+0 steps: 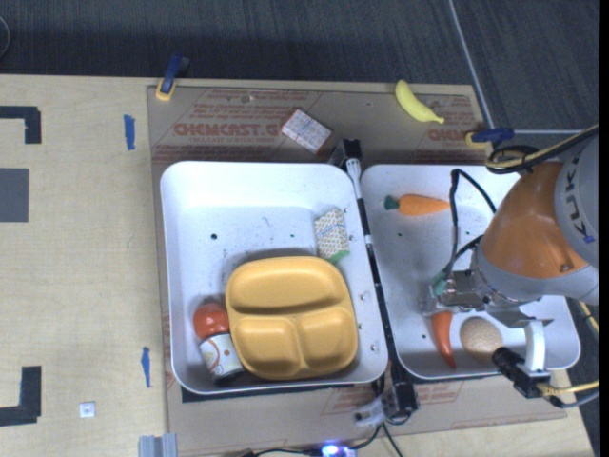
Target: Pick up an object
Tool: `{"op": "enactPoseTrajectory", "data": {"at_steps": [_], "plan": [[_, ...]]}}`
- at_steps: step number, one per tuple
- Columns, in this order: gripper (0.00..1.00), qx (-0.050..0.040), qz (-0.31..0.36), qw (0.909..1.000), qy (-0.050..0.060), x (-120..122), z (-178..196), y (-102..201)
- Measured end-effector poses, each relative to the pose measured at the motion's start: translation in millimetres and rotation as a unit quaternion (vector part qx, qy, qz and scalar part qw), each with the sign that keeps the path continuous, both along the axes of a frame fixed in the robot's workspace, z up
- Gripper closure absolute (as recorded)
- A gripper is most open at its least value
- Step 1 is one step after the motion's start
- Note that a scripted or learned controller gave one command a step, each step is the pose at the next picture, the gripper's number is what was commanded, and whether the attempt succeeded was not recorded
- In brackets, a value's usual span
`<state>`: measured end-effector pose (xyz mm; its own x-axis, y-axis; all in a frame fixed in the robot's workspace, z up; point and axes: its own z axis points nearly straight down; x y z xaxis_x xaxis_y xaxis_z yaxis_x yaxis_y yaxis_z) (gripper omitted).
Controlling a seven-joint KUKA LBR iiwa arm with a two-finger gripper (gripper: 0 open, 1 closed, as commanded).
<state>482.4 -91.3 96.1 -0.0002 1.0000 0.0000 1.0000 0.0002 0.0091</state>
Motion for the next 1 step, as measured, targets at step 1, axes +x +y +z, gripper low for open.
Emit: {"op": "enactPoseTrajectory", "data": {"at_steps": [1], "plan": [[1.0, 0.0006, 0.001, 1.0, 0.003, 14.4, 88.9, 85.8]]}}
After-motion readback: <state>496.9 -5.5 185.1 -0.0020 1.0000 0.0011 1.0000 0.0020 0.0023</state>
